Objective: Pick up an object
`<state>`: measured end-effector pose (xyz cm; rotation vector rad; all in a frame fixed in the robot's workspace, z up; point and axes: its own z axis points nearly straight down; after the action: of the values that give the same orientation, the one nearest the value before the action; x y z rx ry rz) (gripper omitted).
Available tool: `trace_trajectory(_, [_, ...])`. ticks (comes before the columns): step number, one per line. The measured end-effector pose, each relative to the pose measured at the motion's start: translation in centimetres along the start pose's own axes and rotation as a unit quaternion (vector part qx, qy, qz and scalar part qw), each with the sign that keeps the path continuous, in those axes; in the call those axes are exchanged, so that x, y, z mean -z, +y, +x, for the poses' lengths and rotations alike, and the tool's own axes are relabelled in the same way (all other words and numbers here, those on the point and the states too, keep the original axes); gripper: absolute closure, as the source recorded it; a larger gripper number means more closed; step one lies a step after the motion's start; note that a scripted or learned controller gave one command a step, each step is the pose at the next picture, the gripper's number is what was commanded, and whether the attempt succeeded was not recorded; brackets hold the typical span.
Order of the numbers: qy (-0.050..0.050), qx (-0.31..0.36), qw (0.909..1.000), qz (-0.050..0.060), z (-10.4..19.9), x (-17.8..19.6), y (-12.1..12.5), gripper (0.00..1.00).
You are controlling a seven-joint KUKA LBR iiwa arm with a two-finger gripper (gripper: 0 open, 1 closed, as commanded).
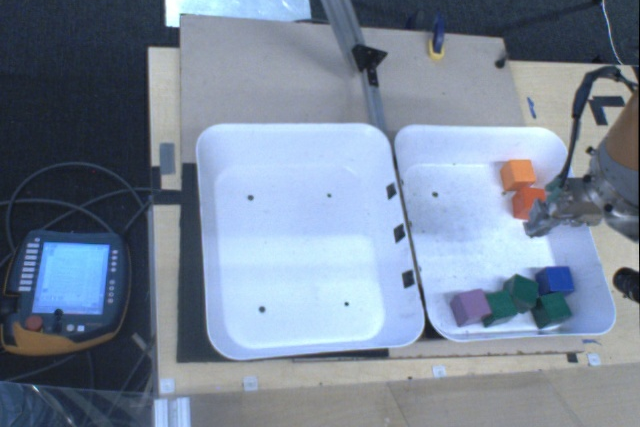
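Gripper low over the right bin, touching or just beside the lower orange block.

From the fixed overhead camera, the arm enters at the frame's right edge, and its metallic grey tip sits at the lower right side of that orange block; whether its fingers are spread or pressed together cannot be told, and no block shows between them. A second orange block lies just above the first, toward the upper right of the bin. Along the bin's lower edge cluster a purple block, two green blocks and a blue block, all small, matte, cube-like pieces. Both bins are shallow, smooth white plastic with rounded corners; the left bin shows a few dark dots on its floor. A teach pendant lies at lower left.
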<state>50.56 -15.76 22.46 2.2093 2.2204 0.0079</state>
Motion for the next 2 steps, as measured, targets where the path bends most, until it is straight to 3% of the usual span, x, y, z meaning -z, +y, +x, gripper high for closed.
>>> trace_trajectory(1, [0.000,0.000,1.0000,0.000,-0.3,6.5,0.4,1.00])
trace_trajectory(2, [0.002,0.002,1.0000,0.004,5.3,4.7,0.1,1.00])
